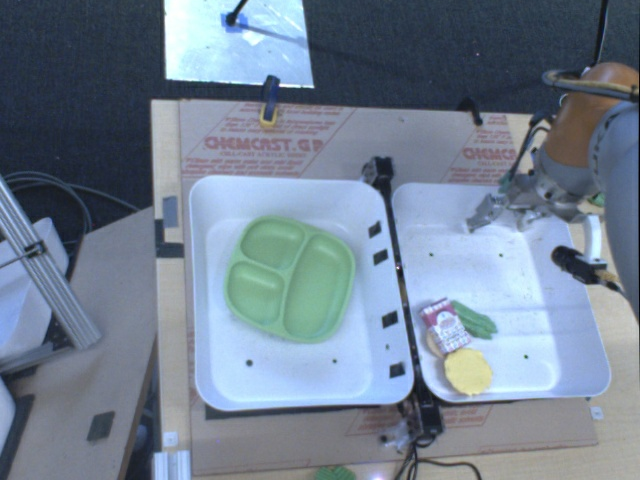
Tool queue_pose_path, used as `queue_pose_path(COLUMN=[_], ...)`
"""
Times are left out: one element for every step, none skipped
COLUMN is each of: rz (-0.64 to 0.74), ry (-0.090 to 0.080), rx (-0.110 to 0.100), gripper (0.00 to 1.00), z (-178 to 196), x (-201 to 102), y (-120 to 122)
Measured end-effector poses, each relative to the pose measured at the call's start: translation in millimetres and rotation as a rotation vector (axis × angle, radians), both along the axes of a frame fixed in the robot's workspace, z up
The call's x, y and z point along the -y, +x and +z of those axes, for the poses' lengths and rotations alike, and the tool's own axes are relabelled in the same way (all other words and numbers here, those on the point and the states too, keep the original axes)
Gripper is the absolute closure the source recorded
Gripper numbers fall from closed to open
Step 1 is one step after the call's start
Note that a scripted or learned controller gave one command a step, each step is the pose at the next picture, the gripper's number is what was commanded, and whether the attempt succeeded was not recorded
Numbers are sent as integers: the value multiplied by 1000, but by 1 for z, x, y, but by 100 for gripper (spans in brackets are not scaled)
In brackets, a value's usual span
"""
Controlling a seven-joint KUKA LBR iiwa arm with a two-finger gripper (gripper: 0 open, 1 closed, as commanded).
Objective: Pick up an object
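The hand (487, 214) hangs over the far edge of the right-hand shallow white bin (520, 268), nothing between its fingers; whether they are spread or closed, I cannot tell. Near that bin's near left corner lie a small red-and-white packet (445, 325), a green pea-pod toy (474, 320) just beside it, and a round yellow disc (468, 371). The left-hand white bin (215, 368) carries a pale green divided plastic plate (290, 278) at its middle.
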State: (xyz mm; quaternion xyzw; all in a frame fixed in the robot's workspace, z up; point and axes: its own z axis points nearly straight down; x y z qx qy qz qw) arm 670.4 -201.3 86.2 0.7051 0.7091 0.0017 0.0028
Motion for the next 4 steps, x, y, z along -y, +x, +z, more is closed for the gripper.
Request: queue_pose_path(rz=[-4, 2, 4, -7], ry=[1, 0, 2, 0], rx=[-5, -2, -4, -2], gripper=[0, 0, 0, 0], z=[43, -3, -1, -1], x=[-26, -52, -119, -54], y=[-37, 0, -1, -1])
